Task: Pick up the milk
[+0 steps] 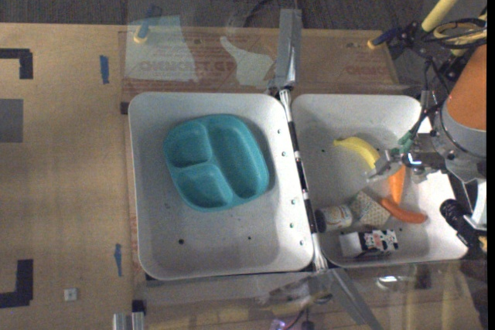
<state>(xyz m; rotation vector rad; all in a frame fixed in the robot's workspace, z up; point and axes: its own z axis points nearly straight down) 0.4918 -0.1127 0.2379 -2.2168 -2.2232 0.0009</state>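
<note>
Milk (370, 242) lies at the bin's near edge — claw (389, 163) hangs well above it.

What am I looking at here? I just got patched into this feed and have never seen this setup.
One fixed camera looks down at a slant on a bench with two shallow white bins. The left bin holds a teal divided plate. The right bin holds toy food: a banana, two carrots, a small jar and, by the near edge, the milk, a carton with a cow pattern lying on its side. The grey arm with the orange band reaches in from the right; its gripper is above the banana and carrots, away from the milk. Nothing is visibly held.
</note>
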